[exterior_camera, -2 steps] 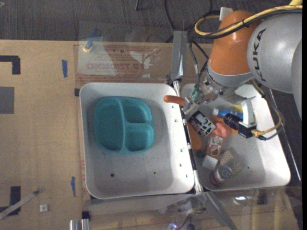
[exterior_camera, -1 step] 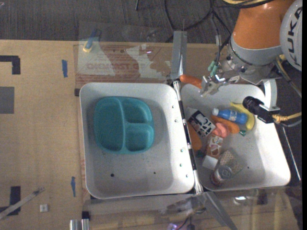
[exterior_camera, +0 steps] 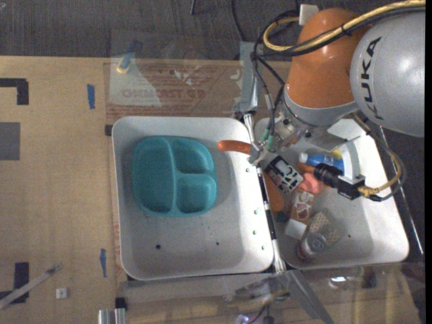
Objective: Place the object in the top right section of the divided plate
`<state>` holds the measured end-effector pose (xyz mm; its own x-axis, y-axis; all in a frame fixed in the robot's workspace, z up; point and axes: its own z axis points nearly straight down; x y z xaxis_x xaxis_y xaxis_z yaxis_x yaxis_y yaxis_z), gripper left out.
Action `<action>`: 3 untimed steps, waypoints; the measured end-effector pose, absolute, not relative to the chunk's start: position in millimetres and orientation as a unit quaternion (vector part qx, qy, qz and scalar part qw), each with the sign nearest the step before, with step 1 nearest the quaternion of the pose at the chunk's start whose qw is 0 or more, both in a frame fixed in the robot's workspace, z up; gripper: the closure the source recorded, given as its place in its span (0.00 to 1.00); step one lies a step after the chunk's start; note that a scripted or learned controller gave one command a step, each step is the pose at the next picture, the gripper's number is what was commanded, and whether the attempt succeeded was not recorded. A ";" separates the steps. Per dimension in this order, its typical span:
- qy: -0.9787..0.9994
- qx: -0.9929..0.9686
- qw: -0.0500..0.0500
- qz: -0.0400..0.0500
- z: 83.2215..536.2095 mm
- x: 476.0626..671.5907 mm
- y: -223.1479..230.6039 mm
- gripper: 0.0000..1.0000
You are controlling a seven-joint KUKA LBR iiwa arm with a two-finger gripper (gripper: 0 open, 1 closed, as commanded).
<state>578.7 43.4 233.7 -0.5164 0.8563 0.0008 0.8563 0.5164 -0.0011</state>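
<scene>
A teal divided plate (exterior_camera: 174,175) lies in the left white bin (exterior_camera: 196,248), toward its upper left. A slim orange object (exterior_camera: 232,146) shows just right of the plate's top right section, over the bin floor near the wall between the bins. Its right end runs under my gripper (exterior_camera: 256,154), which hangs over that wall. Whether the object is gripped or merely lies beneath the gripper is hidden by the wrist. The grey and orange arm (exterior_camera: 337,59) reaches in from the upper right.
The right bin (exterior_camera: 378,235) holds several things: a blue and white bottle (exterior_camera: 332,159), an orange piece (exterior_camera: 275,200), a red packet (exterior_camera: 304,206), a small white block (exterior_camera: 295,229) and a round jar (exterior_camera: 317,238). Cables loop around the wrist. Brown bench surface lies left of the bins.
</scene>
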 end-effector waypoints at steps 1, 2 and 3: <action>-0.888 -0.459 0.001 0.000 210.5 506.2 80.7 1.00; -0.971 -0.240 -0.003 -0.002 249.2 580.4 140.5 1.00; -0.998 -0.064 -0.002 -0.001 252.0 578.1 115.3 1.00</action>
